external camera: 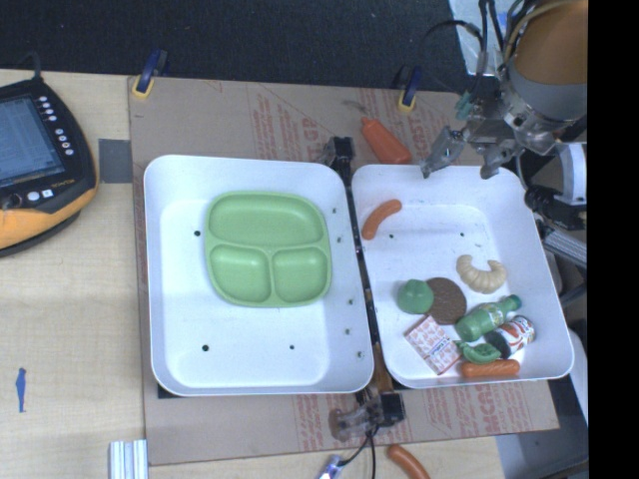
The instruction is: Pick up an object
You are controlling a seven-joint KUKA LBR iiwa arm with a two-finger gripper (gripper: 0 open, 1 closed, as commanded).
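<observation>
Camera view, fixed above the bench [70,367]. Left bin [180,367]: one light green divided plate [268,248] with three compartments, lying flat near the bin's middle.

Right bin [439,223]: an orange toy sausage [380,218] near the far left corner, apart from the rest. Toward the near right: a cream croissant [482,273]; a green round toy [415,295] touching a brown round cookie [446,299]; a green bottle [487,318] lying tilted; a red and white packet [432,345]; a small red and white can [517,332] by the right wall; a second orange sausage [489,369] along the near wall.

On the cardboard sheet [240,118] outside the bins: an orange carrot-like toy [384,142] just beyond the right bin's far rim, and another orange piece [407,460] near the bottom edge.

End effector [464,160]: above the right bin's far rim, fingers spread apart, nothing between them, well apart from the cluster of toys.

Teach pendant [35,163], orange and black, at the bench's left edge.
</observation>
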